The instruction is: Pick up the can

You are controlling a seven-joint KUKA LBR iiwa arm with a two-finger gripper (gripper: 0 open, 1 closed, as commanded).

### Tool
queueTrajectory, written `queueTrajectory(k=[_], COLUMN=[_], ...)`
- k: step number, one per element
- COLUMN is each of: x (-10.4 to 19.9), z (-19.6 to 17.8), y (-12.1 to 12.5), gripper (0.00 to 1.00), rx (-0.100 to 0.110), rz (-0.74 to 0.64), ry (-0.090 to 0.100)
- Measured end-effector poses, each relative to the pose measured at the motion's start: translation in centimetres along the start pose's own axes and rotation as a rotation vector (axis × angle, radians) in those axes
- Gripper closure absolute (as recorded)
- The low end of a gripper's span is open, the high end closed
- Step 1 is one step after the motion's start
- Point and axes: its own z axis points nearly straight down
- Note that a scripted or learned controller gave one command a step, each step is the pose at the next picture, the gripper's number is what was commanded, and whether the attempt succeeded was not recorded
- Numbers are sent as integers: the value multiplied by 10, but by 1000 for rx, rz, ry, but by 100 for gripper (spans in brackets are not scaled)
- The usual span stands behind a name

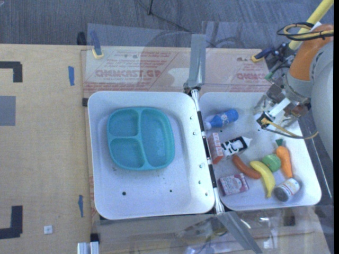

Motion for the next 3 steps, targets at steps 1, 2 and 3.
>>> queueTrajectory(k=[1,2,3], x=[1,2,2], z=[7,-4,-4], y=[-47,-46,-47], gripper=[0,100,0], rx=[-18,-20,-20], rz=[140,137,136], ry=[-1,-3,-4])
